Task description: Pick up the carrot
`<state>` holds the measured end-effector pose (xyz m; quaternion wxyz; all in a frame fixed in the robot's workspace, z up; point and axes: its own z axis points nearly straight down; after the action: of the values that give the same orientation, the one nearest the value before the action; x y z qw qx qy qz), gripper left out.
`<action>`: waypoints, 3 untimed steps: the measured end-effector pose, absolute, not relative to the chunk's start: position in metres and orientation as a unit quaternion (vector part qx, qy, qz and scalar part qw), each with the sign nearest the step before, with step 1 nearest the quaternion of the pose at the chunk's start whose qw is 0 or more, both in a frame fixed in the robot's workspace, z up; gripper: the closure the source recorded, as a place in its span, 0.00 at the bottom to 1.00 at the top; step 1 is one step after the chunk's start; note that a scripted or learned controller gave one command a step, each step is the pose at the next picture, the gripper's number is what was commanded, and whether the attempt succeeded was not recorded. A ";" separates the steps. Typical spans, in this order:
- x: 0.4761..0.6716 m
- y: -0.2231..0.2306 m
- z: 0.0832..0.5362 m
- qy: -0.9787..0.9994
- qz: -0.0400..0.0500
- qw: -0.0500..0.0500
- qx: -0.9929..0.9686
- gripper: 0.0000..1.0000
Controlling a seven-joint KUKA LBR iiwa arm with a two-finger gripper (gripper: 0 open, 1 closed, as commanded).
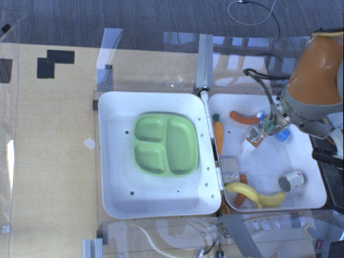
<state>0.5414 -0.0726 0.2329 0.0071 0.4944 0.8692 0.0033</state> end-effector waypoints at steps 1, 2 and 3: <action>0.488 -0.017 0.224 0.883 0.001 0.002 0.470 1.00; 0.514 0.027 0.210 0.889 0.001 0.002 0.458 1.00; 0.510 -0.007 0.232 0.919 0.002 0.004 0.394 1.00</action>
<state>0.5104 -0.0070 0.2316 0.0040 0.3935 0.9193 0.0017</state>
